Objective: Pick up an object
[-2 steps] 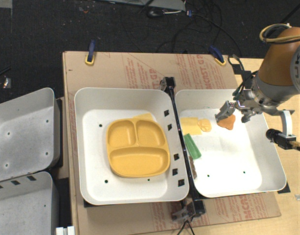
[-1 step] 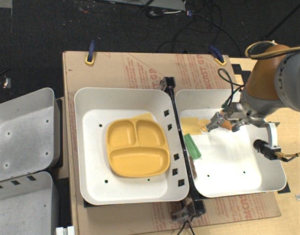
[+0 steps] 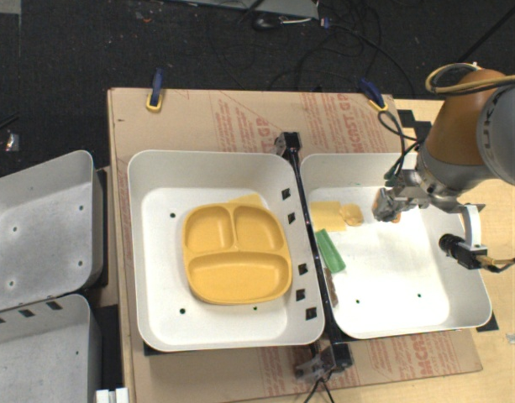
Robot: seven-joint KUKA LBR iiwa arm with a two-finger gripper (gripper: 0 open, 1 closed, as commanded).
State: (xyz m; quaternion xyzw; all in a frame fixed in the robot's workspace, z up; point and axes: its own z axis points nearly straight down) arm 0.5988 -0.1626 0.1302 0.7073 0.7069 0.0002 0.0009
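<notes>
Both bins are white: the left bin (image 3: 148,225) holds a mustard-yellow sectioned tray (image 3: 237,254), and the right bin (image 3: 408,300) holds a pale yellow block (image 3: 326,217) at its 10 o'clock corner, with a green strip (image 3: 330,251) just below. The surface (image 3: 207,116) is tan with red lettering. The arm (image 3: 471,128) is grey and orange.

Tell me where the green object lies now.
The green object lies in the right bin, at its left wall beside the divider, just below the pale yellow piece.
</notes>
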